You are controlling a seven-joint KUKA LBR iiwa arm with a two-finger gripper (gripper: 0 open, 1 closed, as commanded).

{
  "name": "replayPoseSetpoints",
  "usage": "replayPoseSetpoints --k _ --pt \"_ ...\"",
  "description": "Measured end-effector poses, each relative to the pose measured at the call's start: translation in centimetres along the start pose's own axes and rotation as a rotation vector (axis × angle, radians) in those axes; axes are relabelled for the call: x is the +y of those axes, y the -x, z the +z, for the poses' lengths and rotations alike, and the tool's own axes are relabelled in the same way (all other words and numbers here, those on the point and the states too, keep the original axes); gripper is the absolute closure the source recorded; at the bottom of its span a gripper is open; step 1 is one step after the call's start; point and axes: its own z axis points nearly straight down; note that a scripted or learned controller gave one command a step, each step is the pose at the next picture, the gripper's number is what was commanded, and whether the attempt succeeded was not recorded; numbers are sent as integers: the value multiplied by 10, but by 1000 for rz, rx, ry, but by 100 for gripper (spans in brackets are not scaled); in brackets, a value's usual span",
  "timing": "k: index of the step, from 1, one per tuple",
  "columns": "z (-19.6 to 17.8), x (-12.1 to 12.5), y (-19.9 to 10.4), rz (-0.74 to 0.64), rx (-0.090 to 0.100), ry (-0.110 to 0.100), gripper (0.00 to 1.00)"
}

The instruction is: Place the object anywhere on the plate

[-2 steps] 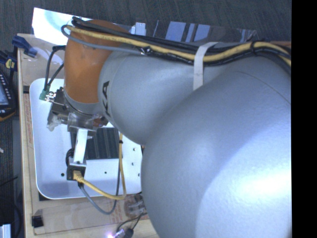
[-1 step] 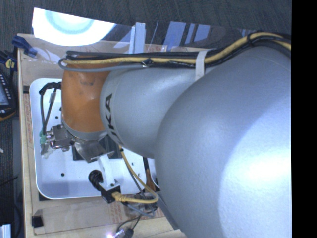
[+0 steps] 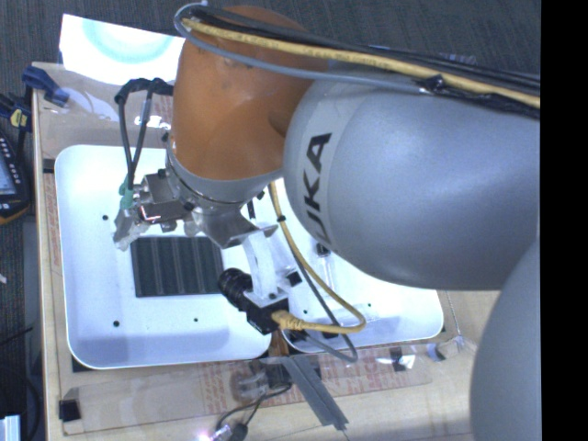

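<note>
Lettering "KA" legible on grey arm [image 3: 404,182]. Dark ribbed panel [image 3: 176,266] lies in left white bin [image 3: 83,246]. Gripper [image 3: 138,220] above it; finger state indiscernible.

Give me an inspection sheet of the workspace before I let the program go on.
Surface: white bin on a wooden bench.
Job's things: dark ribbed rectangular piece lying flat in the bin; no plate made out.
Clutter: nothing seen in the bin.
Grippers: gripper hidden under the arm's wrist, which hangs over the ribbed piece's upper edge.
Cables: yellow cable and black cable along the arm.
Surroundings: dark carpet, white sheet behind the bin.
</note>
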Motion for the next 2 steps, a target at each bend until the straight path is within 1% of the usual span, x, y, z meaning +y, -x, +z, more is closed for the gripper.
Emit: replayPoseSetpoints --k 1,2 --pt "88 0 -8 553 -4 -7 100" --pt "-38 -13 76 732 0 1 100"
